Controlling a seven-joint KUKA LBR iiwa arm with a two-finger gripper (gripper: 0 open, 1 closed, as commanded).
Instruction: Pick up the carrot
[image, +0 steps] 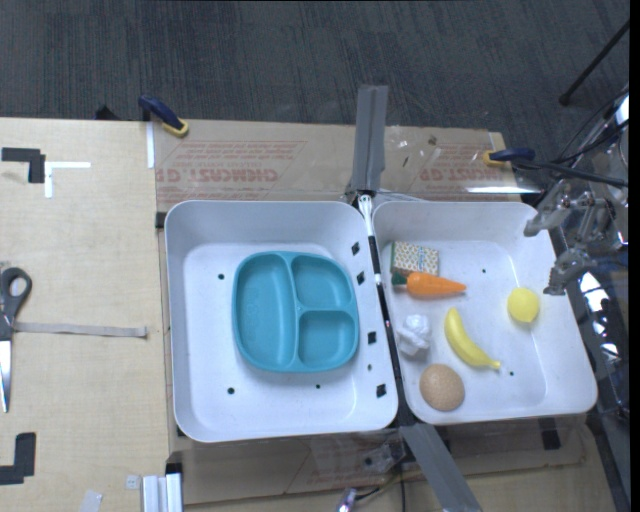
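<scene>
The orange carrot lies in the right bin, near its upper left, with its green stub toward the divider and its tip pointing right. My gripper hovers at the right bin's upper right rim, roughly a hundred pixels to the right of the carrot and slightly above it in the view. It stands open with nothing between its fingers.
A tan speckled block touches the carrot's far side. Below it are a white crumpled object, a banana, a brown egg-shaped thing and a yellow ball. The left bin holds a teal divided plate.
</scene>
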